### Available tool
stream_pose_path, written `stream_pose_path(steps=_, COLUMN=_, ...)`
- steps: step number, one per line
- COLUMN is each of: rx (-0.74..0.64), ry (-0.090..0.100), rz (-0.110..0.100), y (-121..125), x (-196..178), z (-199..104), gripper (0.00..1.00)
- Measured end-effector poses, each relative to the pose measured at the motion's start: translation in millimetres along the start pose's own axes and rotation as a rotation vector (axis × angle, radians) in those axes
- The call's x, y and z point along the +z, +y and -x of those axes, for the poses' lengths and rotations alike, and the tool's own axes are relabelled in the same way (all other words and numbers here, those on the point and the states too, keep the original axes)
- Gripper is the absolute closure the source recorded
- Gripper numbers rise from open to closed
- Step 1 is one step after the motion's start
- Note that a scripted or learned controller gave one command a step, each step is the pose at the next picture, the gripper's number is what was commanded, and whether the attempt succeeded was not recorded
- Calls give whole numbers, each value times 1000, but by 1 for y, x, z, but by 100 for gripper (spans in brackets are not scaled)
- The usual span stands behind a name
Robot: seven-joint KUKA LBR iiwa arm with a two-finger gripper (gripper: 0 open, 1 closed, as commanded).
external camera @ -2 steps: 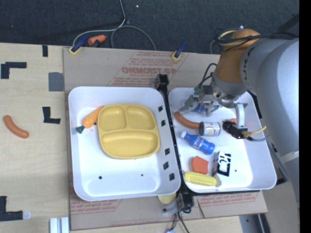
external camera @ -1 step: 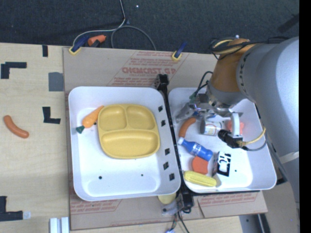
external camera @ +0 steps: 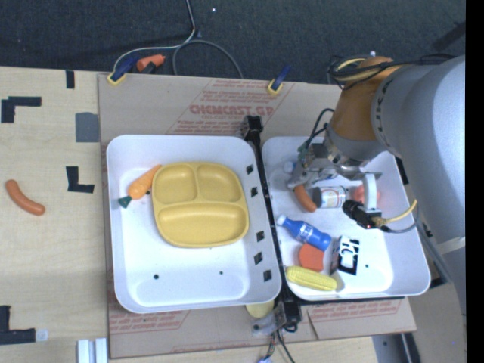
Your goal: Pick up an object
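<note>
Overhead, the arm [external camera: 393, 104] bends down into the right bin [external camera: 408, 278]; whether its jaws [external camera: 306, 180] are parted cannot be told.

The left bin [external camera: 128, 278] has bare floor along its lower part, below the yellow divided plate [external camera: 200, 203], and a carrot [external camera: 140, 184] lies at its upper left. The right bin [external camera: 408, 274] is crowded: the arm [external camera: 378, 112] covers its upper part, while the blue bottle [external camera: 306, 233], corn [external camera: 311, 280] and black card [external camera: 348, 254] fill the lower left.

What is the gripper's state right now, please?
Gripper: low in the right bin over an orange object; open or closed cannot be told.
</note>
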State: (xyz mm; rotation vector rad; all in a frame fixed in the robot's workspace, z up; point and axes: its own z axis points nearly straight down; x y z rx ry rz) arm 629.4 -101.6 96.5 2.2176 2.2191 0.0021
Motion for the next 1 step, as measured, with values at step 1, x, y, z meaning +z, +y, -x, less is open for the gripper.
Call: stream_pose_path(steps=1, rx=-5, ry=5, rz=3, y=-58, x=-107, z=-51, gripper=100)
